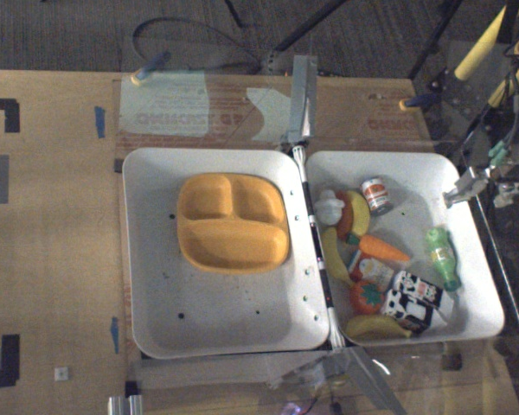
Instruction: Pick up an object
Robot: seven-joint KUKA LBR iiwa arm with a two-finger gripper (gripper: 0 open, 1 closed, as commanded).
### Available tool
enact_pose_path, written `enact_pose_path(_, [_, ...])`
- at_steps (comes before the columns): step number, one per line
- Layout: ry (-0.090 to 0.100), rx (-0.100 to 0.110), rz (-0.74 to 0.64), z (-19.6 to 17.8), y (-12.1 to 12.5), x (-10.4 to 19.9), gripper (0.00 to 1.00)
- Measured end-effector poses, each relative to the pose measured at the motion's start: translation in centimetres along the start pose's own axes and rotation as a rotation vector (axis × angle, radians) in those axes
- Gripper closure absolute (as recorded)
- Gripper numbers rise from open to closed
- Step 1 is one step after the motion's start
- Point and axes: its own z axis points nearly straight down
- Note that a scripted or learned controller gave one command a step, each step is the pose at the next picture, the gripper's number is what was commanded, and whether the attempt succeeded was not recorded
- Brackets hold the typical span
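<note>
The right bin point(415, 167) holds several small items. A small red and white can point(377, 194) lies near its back. A banana point(358, 213) and a white toy point(329, 206) rest against the divider, with a longer yellow banana point(333, 258) below them. An orange carrot point(383, 249) lies across the middle. A green bottle point(444, 258) lies near the right wall. A black and white cow-patterned carton point(414, 300) sits at the front, beside a red item point(364, 296) and a yellow piece point(374, 326).
The left bin point(156, 309) bears an orange divided plate point(233, 223). A grey metal piece point(464, 189) juts over the right bin's right rim, with cables and stands behind it. A clear sheet point(199, 102) is taped to the bench behind the bins.
</note>
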Motion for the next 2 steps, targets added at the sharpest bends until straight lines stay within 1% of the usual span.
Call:
enact_pose_path(1, [-0.004,-0.006,0.129,-4.1,-0.8,-0.8,0.00])
enact_pose_path(2, [-0.001,-0.005,0.152,11.8,-0.8,-1.1,0.00])
